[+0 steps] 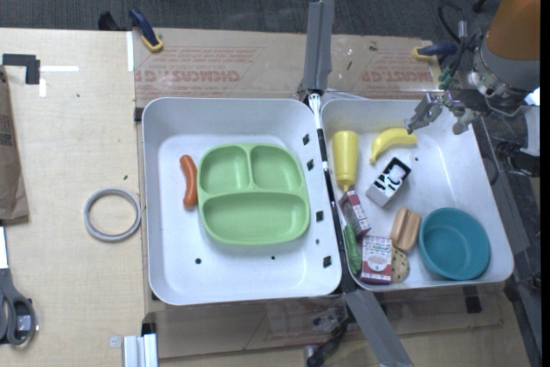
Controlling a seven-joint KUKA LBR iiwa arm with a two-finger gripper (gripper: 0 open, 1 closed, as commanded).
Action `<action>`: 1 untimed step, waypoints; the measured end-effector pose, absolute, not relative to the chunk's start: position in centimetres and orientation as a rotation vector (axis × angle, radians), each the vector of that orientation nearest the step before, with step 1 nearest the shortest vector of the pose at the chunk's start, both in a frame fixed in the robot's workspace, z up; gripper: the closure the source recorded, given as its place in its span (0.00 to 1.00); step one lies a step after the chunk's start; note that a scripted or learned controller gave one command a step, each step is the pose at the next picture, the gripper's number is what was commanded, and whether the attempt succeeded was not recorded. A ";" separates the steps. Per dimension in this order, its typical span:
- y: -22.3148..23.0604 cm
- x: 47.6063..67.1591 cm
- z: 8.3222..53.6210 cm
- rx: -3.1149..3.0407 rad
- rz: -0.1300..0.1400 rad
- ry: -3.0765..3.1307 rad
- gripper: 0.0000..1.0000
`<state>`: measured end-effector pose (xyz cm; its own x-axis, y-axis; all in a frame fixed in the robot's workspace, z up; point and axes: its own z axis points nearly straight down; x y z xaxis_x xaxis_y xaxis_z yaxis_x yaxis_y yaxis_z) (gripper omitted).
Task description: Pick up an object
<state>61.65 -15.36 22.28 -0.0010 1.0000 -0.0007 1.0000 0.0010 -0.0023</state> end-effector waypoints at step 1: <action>-10.2 65.8 16.6 -2.268 0.004 -2.171 0.00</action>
<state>65.85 -10.15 16.62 0.0433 0.9991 -0.0005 0.9991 -0.0433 -0.0031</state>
